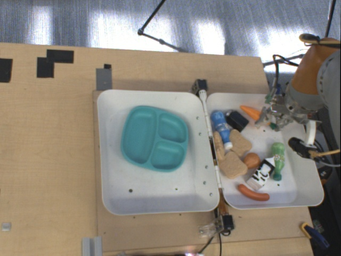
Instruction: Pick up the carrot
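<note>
Count for you: two bins, side by side. The left bin (114, 196) has one teal plate (154, 137) (three compartments), lying roughly in its middle. The right bin (301, 188) has everything else:
- one carrot (250, 112)
- one blue bottle (219, 125), lying along the bin's left wall
- one black block (237, 120), between the blue bottle and the carrot
- two bread slices (232, 165), overlapping, just below the blue bottle
- one brown ball (252, 159), touching the lower slice on its right
- one green bottle (278, 159), right of the ball
- one black-and-white item (260, 175), against the green bottle's lower left
- one sausage (253, 192), alone near the bin's front edge

That makes nine loose things in the right bin and one in the left.

The arm (319, 73) comes in from the right, and the gripper (274, 114) sits low over the right bin's far right corner.

The carrot lies on the bin floor at the far edge, just left of the gripper as you see it, thick end toward the block and tip toward the gripper. It's beside the gripper, not inside it. You can't tell from this angle whether tip and gripper touch.

Gripper opening: can't tell (the wrist hardware blocks it). I see nothing held.
</note>
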Motion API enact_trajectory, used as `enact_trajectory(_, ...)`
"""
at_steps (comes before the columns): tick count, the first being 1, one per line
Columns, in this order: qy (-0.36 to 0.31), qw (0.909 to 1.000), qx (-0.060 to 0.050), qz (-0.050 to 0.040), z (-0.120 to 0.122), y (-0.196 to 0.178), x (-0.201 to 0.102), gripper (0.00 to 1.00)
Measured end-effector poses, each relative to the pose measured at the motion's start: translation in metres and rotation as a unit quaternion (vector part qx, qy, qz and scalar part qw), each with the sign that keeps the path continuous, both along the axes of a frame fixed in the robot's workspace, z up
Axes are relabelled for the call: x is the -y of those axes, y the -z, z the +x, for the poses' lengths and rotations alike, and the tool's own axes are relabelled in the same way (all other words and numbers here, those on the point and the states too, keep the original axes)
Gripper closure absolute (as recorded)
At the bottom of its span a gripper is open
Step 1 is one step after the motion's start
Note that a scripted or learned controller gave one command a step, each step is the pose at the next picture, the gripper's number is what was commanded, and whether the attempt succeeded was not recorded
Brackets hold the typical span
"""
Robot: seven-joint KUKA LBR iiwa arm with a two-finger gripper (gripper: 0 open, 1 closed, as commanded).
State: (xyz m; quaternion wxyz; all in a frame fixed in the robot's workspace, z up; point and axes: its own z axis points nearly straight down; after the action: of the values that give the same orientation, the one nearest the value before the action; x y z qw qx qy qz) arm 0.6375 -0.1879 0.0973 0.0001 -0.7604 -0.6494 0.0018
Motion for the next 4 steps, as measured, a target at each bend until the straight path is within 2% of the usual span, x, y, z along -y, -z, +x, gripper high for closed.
enact_trajectory(1,0.122,0.9925,0.004,0.0023,0.034,-0.041,-0.086,1.0)
enact_trajectory(2,0.215,0.9765,0.004,-0.0007,0.032,-0.064,0.012,1.0)
enact_trajectory(3,0.213,0.977,0.004,0.0003,0.033,-0.064,0.009,0.0)
enact_trajectory(4,0.227,0.974,-0.003,0.0021,-0.051,0.006,-0.031,0.0)
